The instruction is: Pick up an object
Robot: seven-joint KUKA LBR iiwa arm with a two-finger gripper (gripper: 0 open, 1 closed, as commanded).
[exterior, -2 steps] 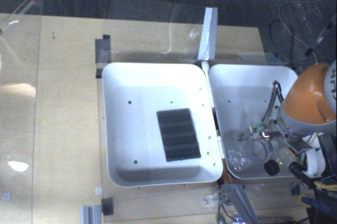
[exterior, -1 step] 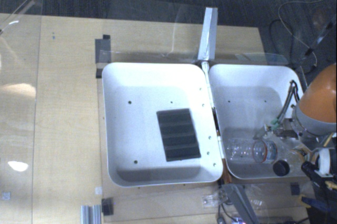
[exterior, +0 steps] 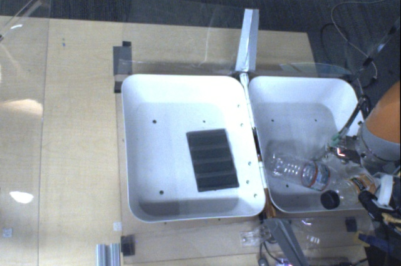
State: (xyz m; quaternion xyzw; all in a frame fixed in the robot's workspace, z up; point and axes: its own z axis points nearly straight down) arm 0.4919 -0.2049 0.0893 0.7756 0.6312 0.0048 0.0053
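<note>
A clear plastic bottle (exterior: 296, 170) lies on its side in the right bin (exterior: 294, 96), near that bin's front. A small black round object (exterior: 329, 199) sits just in front of the bottle's right end. A dark ribbed rectangular block (exterior: 213, 160) lies flat in the middle of the left bin (exterior: 156, 96). My gripper (exterior: 343, 151) hangs low over the right bin's right side, close to the bottle's right end, below the arm's orange band (exterior: 385, 118). The arm's body hides its tips.
A metal bracket (exterior: 247, 39) stands behind the seam between the two bins. Cables and fittings (exterior: 282, 243) crowd the bench edge in front of the right bin. The wooden bench (exterior: 62, 133) stretches away to the left.
</note>
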